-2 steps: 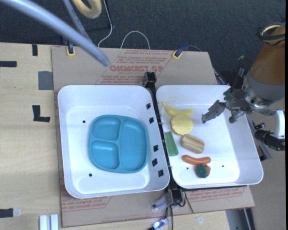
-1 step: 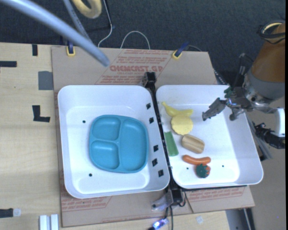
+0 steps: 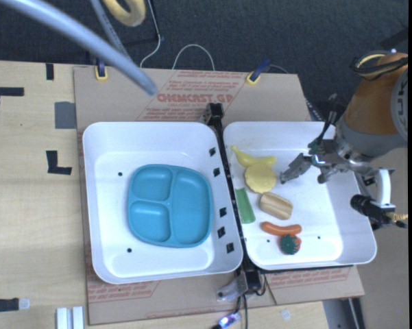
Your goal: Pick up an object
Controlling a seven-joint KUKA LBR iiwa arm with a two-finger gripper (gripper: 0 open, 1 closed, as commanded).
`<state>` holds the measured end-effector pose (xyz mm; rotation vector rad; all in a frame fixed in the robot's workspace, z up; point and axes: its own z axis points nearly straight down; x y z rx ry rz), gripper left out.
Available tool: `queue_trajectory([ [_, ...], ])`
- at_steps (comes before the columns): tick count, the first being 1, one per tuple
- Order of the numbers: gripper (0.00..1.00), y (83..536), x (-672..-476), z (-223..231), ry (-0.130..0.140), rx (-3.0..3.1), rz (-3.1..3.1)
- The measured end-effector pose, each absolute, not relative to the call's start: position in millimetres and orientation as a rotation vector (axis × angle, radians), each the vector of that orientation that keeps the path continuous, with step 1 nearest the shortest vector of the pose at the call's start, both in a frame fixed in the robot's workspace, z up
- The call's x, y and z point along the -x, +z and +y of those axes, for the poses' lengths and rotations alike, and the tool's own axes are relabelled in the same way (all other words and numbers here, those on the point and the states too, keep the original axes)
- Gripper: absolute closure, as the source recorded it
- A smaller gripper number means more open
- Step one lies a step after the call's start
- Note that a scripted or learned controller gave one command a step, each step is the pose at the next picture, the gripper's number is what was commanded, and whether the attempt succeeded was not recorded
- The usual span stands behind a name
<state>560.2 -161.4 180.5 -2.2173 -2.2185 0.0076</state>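
1. The gripper point(image 3: 307, 171) hangs over the right bin point(image 3: 343, 214), fingers spread apart and grasping nothing.
2. Just left of its fingertips lies a yellow disc point(image 3: 260, 179), with a banana point(image 3: 249, 158) touching the disc's upper edge.
3. Below-left sit a bread roll point(image 3: 276, 205), a green stick point(image 3: 245, 205), a carrot point(image 3: 282, 228) and a strawberry point(image 3: 291, 245).
4. Farthest left, a blue divided plate point(image 3: 170, 205) rests in the left bin point(image 3: 99, 184).

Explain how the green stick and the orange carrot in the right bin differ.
The green stick lies lengthwise along the divider side of the right bin; the orange carrot lies crosswise nearer the front. The stick is green, flat and straight; the carrot is orange and rounded. Both are long, slim toy foods, lying flat.
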Motion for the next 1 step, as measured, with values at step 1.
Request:
queue_trajectory([
  [1,0.00,115.4,-559.7,-159.9,0.008,2.216,-2.218],
])
